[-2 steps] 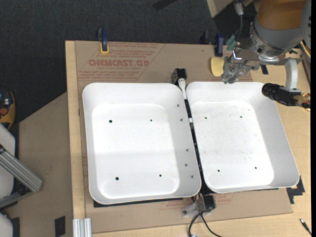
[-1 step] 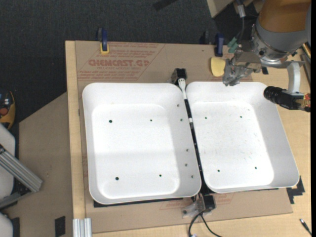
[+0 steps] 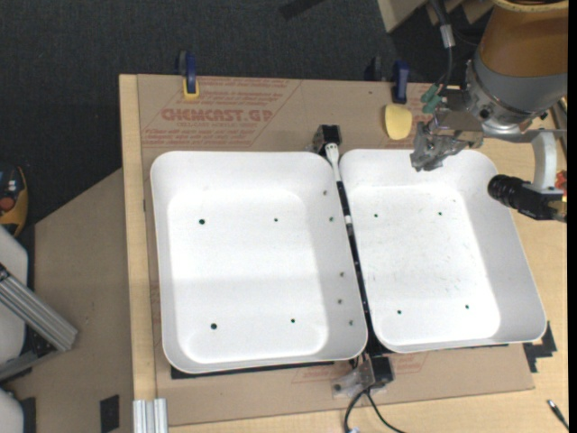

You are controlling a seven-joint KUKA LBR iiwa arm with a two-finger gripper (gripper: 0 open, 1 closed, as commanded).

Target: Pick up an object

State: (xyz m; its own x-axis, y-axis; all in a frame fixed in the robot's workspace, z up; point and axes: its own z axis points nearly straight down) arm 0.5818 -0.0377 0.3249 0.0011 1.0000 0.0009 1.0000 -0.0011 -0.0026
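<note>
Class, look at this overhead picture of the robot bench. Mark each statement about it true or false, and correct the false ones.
1. Two white bins sit side by side on the bench. True: left bin, right bin.
2. The pincer hangs over the left bin. False: it is at the far edge of the right bin.
3. A pale yellow object lies on the board beyond the bins. True.
4. The yellow object lies inside the right bin. False: it lies outside it, past the far rim.
5. The arm reaches in from the picture's left. False: from the right.
</note>
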